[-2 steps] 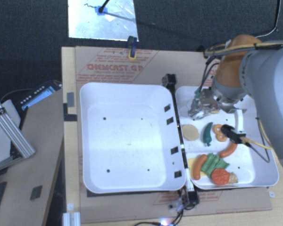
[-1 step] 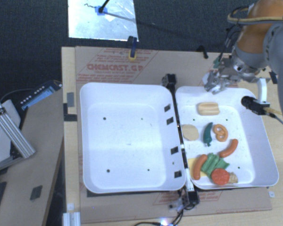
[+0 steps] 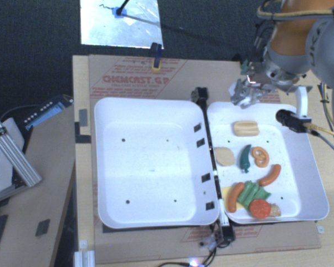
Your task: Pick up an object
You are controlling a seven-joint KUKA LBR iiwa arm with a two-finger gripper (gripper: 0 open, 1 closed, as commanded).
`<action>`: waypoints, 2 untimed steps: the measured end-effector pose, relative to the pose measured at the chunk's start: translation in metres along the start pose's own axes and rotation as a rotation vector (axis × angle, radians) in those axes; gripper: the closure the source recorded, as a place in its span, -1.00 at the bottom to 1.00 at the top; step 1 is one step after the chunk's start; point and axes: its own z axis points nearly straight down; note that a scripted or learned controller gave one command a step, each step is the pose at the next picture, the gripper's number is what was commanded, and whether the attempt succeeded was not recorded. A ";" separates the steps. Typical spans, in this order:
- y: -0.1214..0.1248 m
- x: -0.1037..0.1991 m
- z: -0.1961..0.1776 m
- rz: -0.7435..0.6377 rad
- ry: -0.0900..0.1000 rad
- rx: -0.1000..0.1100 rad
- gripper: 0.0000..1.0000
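The right bin [image 3: 306, 166] holds several toy foods: a tan bread roll [image 3: 245, 128], a beige round piece [image 3: 224, 157], a dark green pepper [image 3: 245, 158], a pretzel [image 3: 261, 156], a red sausage [image 3: 269, 175], a leafy green piece [image 3: 251, 192], an orange carrot-like piece [image 3: 232, 198] and a red tomato [image 3: 260, 208]. My gripper [image 3: 245, 95] hangs over the bin's far left corner, beyond the bread roll, with nothing visible in it.
The left bin [image 3: 150, 160] lies beside the right one, with black clips [image 3: 201, 142] along the shared edge. A black cable connector [image 3: 289, 119] sticks over the right bin's far rim. A shiny sheet [image 3: 122, 15] lies beyond the bench.
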 end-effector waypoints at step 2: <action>0.015 0.035 0.044 0.001 -0.001 0.000 1.00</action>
